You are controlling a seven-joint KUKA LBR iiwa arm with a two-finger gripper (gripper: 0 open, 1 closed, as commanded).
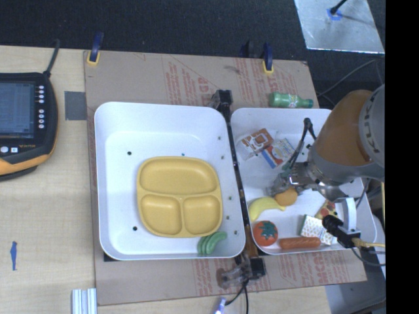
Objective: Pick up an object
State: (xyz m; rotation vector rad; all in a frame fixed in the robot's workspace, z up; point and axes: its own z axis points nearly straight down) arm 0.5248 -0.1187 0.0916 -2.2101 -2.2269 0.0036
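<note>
The pincer point(292, 180) hangs over an orange ball point(285, 197) beside the banana point(264, 207); its spread I cannot tell, and crowding could spoil the grip

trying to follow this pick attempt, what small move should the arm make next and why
Probably a short, straight descent onto the small orange object in the right bin. The gripper sits just above and beside it, and nothing shows between its fingers. The yellow banana touches that object on its left, so a slight correction toward the orange piece may be needed first.
</note>
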